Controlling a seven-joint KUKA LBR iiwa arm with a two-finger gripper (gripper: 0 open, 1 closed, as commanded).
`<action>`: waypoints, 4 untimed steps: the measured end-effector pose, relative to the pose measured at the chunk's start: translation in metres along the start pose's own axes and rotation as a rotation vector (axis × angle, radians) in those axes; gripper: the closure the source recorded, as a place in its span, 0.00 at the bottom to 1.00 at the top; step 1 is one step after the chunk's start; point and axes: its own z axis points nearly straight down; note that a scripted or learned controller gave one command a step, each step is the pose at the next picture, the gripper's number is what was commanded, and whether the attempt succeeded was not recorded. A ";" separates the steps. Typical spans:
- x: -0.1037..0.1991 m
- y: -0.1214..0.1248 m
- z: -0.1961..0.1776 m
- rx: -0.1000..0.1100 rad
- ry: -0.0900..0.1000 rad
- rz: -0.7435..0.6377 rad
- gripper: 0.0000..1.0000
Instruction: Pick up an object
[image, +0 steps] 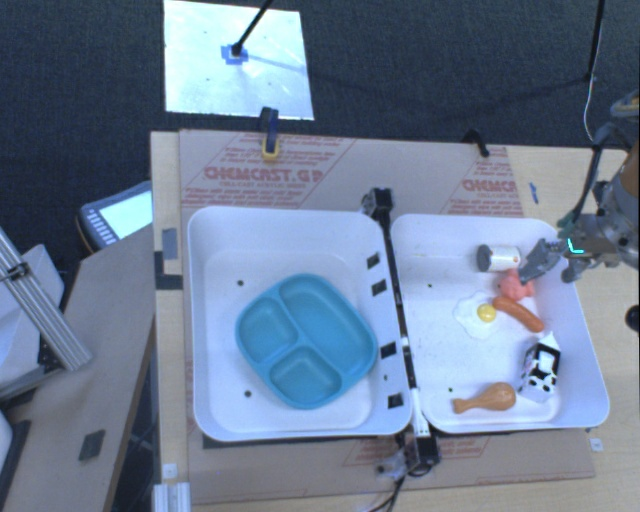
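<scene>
Where red "CHEMCAST GP" lettering (263, 173) marks the masked sheet on the tabletop (120, 300), over dark carpet (80, 90), the fingers (540, 262), their opening unreadable, hover beside the pink toy (514, 286) in the right white bin (440, 310).

Place: a robot test lab, I believe.
Bench: my two white bins (300, 225) sit on a marked cardboard sheet (340, 170), held with clamps (270, 135).
Floor: dark carpet (80, 90), far side.
Left: aluminium frame bar (40, 310) and a small screen (118, 215).
Cables: black wires (400, 465) at the near edge.
</scene>
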 end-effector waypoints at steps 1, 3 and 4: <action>0.000 0.000 0.000 -0.001 0.000 0.000 0.00; 0.013 -0.004 0.100 0.003 0.002 0.002 0.00; 0.015 0.003 0.159 0.004 0.002 0.002 0.00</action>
